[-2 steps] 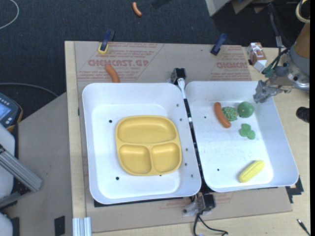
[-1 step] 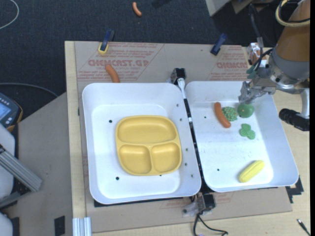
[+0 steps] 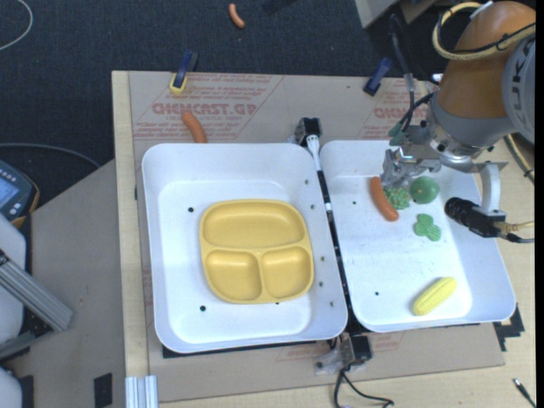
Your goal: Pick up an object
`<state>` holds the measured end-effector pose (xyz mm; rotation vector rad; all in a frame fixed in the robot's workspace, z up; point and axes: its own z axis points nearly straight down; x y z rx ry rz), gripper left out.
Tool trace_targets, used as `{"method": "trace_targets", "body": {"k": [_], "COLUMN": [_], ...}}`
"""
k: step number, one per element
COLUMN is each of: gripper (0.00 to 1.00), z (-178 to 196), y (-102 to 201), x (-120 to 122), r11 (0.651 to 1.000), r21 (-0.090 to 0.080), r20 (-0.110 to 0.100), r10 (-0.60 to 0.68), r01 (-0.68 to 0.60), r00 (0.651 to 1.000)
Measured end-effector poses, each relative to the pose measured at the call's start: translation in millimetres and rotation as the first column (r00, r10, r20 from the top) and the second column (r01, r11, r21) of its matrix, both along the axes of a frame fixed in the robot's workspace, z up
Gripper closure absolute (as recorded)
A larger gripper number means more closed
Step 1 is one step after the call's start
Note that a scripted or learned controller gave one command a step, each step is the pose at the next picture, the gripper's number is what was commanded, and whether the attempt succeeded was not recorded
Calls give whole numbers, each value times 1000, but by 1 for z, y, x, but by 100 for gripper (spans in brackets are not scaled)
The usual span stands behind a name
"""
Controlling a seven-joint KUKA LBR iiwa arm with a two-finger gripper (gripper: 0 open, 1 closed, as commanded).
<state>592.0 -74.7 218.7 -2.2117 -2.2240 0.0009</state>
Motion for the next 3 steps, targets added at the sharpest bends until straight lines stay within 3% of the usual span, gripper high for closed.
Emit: {"method": "trace_targets", "body": {"k": [1, 2, 3], "gripper": [100, 100, 100], "z": [12, -2, 14], "y": [54, 104, 119], "x": [-15, -18, -15], "r11": [1000, 1000, 1000], "r21": [0, -1, -3], "r20": [1, 0, 7], "r10": [1, 0, -3], "r01": [-1, 0, 3], "r00": [1000, 1000, 1000]}}
